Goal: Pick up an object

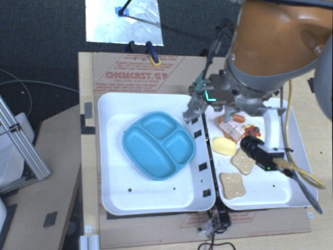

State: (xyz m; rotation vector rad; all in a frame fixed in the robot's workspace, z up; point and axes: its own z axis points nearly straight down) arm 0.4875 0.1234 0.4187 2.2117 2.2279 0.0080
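**Position.** The end effector (pixel 190 113) hangs over the right edge of the left bin (pixel 112 181), at the wall shared with the right bin (pixel 273 194). It is just beside the upper right rim of the plate (pixel 157 145). How far it is open cannot be told from this view. Nothing is seen held in it.

**Candidate objects.**
- Plate: blue, three compartments, lying flat in the middle of the left bin. It is probably stiff moulded plastic, light, smooth and slippery. It is too broad to span, so take it at the rim. The raised upper right lip is the nearest point.
- Yellow piece (pixel 224 146): in the right bin, just beside the shared wall. It is rounded and looks like toy food, so likely light and firm. Grip it across the short axis. It may roll.
- Toast slice (pixel 243 163) and second slice (pixel 232 185): flat on the right bin floor, in front of the yellow piece. They are thin and low, and their edges are hard to get under. Grip across the width, pressing down to the floor.
- Red and orange pieces (pixel 234 125): clustered at the back of the right bin and partly hidden by the arm. Their type is unclear.

**Caution.** A rim grasp on the plate is likely to tilt or slip. The yellow piece looks like the safer pick.
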